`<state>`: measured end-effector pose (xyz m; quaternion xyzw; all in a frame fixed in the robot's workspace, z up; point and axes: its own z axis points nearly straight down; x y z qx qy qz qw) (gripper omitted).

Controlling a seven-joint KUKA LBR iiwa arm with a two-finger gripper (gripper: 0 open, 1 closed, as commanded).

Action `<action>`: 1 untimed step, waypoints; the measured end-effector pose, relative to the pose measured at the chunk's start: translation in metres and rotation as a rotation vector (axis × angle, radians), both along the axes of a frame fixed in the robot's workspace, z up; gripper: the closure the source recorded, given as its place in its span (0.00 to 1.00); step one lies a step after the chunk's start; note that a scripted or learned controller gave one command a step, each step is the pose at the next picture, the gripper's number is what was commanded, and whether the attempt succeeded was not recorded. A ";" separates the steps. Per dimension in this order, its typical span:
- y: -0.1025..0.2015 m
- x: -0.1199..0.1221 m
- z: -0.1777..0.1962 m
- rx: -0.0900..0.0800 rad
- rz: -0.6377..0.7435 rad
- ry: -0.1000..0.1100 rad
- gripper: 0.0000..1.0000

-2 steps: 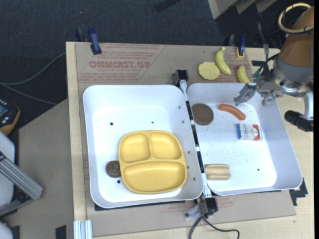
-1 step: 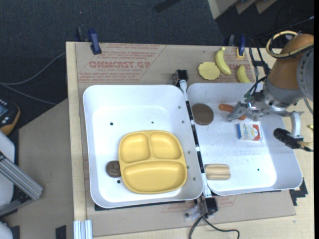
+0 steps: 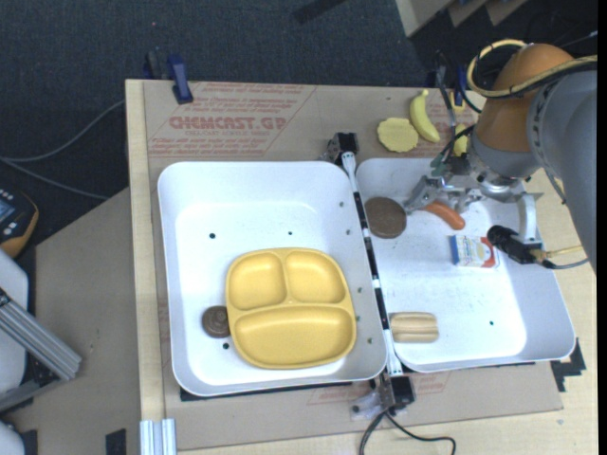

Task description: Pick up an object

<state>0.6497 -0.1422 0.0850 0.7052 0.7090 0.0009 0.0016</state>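
Observation:
My gripper (image 3: 444, 197) is low in the right bin (image 3: 531, 325), near its far edge, and looks open. An orange sausage-shaped piece (image 3: 446, 216) lies right under it, just touching or a hair below the fingertips; nothing is held. A brown round disc (image 3: 385, 217) lies to the gripper's left against the bin's left wall. A small white packet with blue and red print (image 3: 471, 250) sits just in front of the gripper. A tan wooden block (image 3: 413, 327) rests at the bin's near left.
The left bin (image 3: 190, 207) holds a yellow divided plate (image 3: 289, 306) and a small brown disc (image 3: 216, 321) beside it. A banana (image 3: 424, 117) and a yellow round piece (image 3: 398, 135) lie on the bench behind the right bin. The arm's grey-orange wrist (image 3: 517, 102) looms over the far right.

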 end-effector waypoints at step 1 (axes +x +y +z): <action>-0.003 -0.001 0.011 -0.001 -0.004 -0.002 1.00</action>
